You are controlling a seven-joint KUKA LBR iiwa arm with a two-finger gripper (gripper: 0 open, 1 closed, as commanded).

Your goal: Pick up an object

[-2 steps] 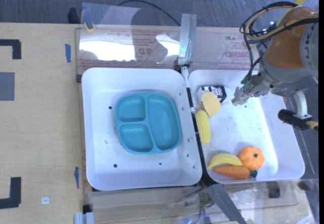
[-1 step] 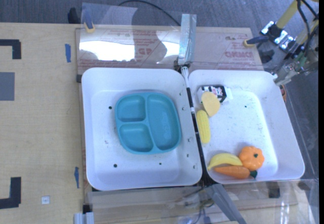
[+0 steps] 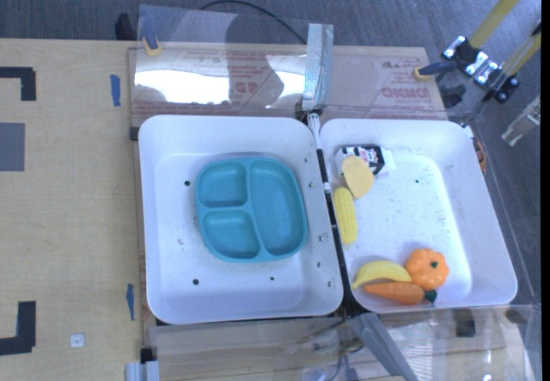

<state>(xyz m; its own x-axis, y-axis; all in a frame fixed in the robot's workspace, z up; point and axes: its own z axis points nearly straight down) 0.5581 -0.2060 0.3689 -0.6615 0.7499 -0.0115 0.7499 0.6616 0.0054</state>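
1. Orange pumpkin point(image 3: 427, 268), carrot point(image 3: 397, 291) and banana point(image 3: 381, 272) lie touching in one cluster in the right bin point(image 3: 455, 134). That makes a crowded target.
2. The corn cob point(image 3: 345, 214) lies by itself along that bin's left wall, just below a pale potato point(image 3: 357, 175). It looks like the easiest pick.
3. Whether the jaws are released or clenched, I cannot tell.
4. Set the jaws astride the cob's narrow width, clear of the wall, then close.
5. The blue plate point(image 3: 249, 207) in the left bin point(image 3: 155, 138) looks too flat to grip.

Bench point(image 3: 69, 199) w/ two white bins point(image 3: 163, 224)
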